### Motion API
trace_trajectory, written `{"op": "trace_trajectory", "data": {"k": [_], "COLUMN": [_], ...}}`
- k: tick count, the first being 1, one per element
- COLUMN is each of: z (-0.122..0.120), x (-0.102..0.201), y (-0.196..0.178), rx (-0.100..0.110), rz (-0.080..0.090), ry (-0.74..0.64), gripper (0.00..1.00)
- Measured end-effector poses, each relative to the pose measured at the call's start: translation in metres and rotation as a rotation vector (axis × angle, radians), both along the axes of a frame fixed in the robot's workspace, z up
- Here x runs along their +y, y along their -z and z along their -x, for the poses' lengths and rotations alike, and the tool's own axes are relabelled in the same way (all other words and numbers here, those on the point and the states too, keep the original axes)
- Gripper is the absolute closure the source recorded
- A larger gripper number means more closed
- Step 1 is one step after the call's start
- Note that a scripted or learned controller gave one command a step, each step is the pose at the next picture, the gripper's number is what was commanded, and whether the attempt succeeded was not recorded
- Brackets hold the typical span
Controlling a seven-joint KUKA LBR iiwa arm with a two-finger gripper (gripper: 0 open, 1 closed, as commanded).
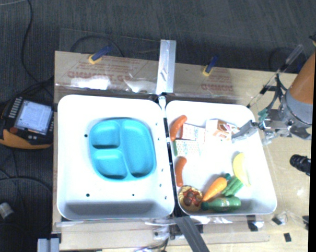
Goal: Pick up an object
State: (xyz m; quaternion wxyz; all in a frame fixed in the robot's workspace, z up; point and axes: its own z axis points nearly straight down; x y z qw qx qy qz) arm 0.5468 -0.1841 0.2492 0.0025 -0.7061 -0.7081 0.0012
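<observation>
The two-finger gripper (246, 130) hangs over the upper right corner of the right shallow white bin (268, 185), at the end of the grey arm with the orange band (302, 87), which comes in from the right. Nothing is seen between its tips; whether it is released or clenched, I cannot tell.

Just to the left of the gripper lies a small white carton with a brown and orange print (221, 129), very near to the tip. Further left from it is a flat white card with red print (192, 132), and under that a white card with green print (183, 148). At the far left of the gripper, by the wall between the bins, lies an orange-red plastic sausage (177, 125); a second orange-red sausage (180, 170) lies lower on the same side.

Below the gripper, near the right wall, is a pale yellow plastic slice shaped like a lemon wedge (241, 168). Lower still and a little to the left lie an orange plastic carrot (214, 188), touching a dark green plastic vegetable (233, 185), with a long green cucumber-like piece (222, 204) under them. Beside these is a round brown and yellow toy food (190, 196).

Well apart from the gripper, to the left, the left white bin (71, 197) holds a light blue plastic tray with three compartments (120, 148).
</observation>
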Motion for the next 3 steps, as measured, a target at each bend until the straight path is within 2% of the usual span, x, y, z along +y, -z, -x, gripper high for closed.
{"op": "trace_trajectory", "data": {"k": [1, 2, 3], "z": [0.008, -0.022, 0.001], "x": [-0.039, -0.04, -0.03], "y": [0.076, 0.08, 0.152], "rx": [0.001, -0.001, -0.008], "rz": [0.001, 0.003, -0.009], "ry": [-0.03, -0.14, -0.182], "gripper": [0.0, 0.0, 0.0]}}
